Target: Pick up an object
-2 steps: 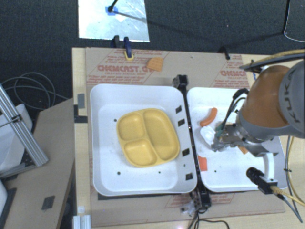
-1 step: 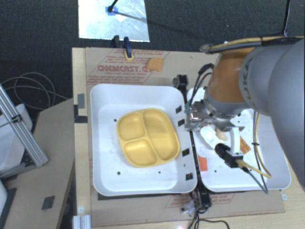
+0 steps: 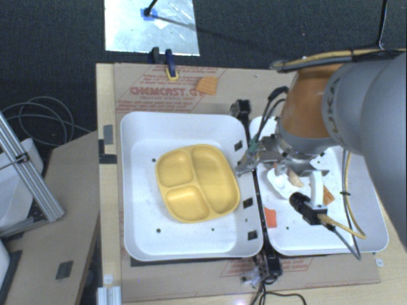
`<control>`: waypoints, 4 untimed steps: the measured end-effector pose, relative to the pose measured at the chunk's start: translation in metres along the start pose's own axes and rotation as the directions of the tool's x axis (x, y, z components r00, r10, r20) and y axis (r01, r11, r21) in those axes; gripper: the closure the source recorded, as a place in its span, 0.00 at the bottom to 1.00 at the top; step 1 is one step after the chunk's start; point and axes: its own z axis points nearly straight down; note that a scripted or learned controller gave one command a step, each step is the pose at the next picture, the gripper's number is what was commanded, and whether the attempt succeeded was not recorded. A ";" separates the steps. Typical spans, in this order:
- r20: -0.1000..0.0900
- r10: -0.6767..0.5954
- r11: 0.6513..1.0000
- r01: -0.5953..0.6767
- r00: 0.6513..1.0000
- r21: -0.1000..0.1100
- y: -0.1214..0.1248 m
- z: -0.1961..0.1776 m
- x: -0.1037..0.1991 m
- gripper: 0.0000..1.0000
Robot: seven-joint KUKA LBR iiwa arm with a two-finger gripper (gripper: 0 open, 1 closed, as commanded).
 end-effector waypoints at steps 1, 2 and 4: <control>0.002 0.010 1.000 -0.010 1.000 0.004 -0.064 0.000 -0.070 0.00; 0.006 0.003 1.000 -0.003 1.000 -0.020 -0.051 -0.177 -0.125 0.00; -0.001 0.001 1.000 -0.001 1.000 0.008 -0.063 0.005 -0.059 0.00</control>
